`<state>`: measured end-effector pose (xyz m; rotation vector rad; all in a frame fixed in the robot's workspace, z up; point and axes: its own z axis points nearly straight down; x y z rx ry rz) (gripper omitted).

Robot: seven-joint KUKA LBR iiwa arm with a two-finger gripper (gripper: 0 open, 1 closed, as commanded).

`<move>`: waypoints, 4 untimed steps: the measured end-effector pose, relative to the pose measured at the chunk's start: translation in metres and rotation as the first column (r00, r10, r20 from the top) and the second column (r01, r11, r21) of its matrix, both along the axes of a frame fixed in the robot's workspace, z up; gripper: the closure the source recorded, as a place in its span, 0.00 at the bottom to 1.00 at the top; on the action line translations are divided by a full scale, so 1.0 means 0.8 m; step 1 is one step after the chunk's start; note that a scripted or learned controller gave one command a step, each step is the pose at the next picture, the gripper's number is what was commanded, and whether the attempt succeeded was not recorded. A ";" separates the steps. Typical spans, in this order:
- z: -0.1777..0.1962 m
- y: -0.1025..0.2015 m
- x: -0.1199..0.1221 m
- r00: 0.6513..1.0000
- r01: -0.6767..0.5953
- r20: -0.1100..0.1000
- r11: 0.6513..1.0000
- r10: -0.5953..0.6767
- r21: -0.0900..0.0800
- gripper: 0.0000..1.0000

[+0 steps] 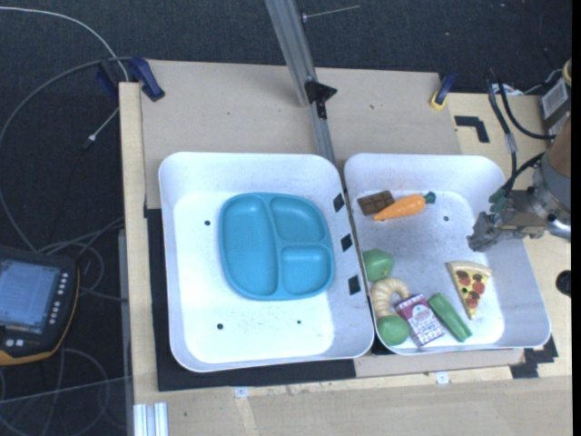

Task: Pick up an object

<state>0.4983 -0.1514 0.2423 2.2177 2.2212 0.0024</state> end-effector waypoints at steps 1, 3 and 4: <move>0.000 0.076 0.019 1.000 -0.006 -0.001 1.000 0.006 0.003 1.00; -0.020 0.206 0.060 1.000 -0.006 -0.002 1.000 0.006 0.003 1.00; -0.023 0.257 0.089 1.000 -0.004 -0.002 1.000 0.004 0.003 1.00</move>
